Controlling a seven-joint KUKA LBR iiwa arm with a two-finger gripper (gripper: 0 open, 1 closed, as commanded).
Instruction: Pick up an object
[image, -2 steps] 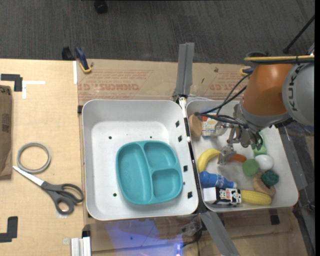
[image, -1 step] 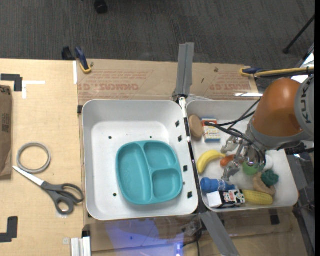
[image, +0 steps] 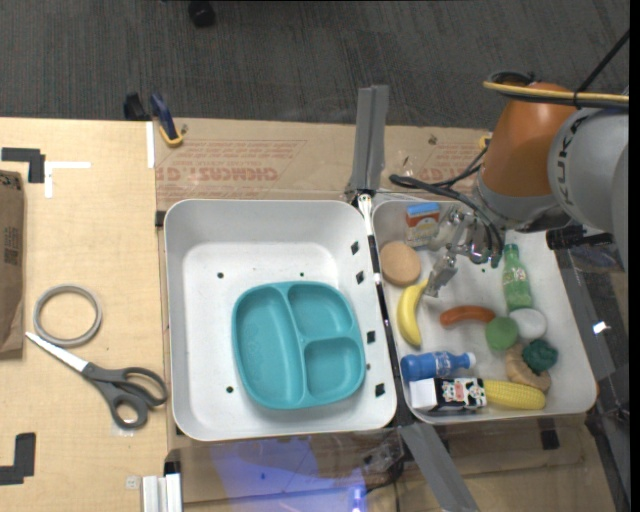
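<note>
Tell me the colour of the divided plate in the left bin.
The divided plate is teal, seen plainly in the camera view.

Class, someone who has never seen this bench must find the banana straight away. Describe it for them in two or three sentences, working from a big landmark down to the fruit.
Start at the right-hand white bin, the crowded one the arm reaches into. Along its left wall, just below a round tan bun, lies the banana. It is the only curved, plain yellow piece there; the corn cob, also yellow, is straight and sits by the front edge.
</note>
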